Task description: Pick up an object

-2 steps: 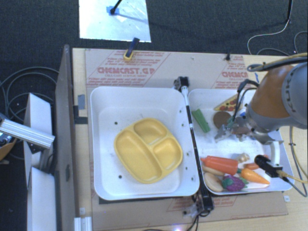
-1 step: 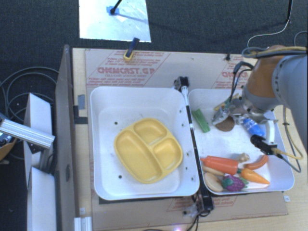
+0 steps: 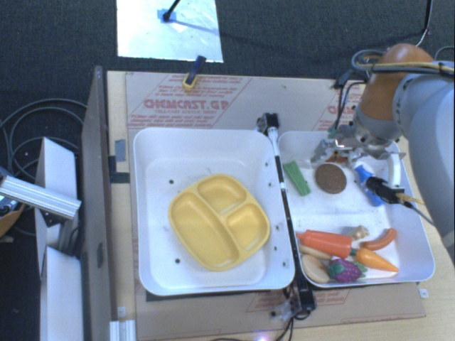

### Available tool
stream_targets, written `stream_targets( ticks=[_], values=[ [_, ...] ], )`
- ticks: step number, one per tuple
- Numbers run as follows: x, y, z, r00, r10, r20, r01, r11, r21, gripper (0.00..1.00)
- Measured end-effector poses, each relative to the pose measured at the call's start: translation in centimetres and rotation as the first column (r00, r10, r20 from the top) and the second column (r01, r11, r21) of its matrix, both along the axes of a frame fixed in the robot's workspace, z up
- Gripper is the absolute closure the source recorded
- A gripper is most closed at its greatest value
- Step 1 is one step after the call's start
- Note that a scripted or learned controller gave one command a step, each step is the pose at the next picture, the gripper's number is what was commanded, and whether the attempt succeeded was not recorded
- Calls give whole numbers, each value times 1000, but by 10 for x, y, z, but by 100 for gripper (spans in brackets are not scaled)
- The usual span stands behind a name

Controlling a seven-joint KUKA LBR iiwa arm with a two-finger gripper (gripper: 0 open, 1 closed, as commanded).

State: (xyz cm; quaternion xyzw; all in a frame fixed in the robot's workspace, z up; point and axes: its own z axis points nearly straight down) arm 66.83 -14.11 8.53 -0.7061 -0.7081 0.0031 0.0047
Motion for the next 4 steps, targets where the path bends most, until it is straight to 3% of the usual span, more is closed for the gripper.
stream_targets(
  ticks=[1,2,3,4],
  values=[
    [-42,31,-1,1000,0,9,0,1000,-1,0],
    [3,5,48,1000,2,22,-2,1000,-5,0],
    [-19,58,15,1000,5,10,-5,1000,0,0],
    [-12,35,-1,1000,-2,14,2,1000,-4,0]
  ],
)
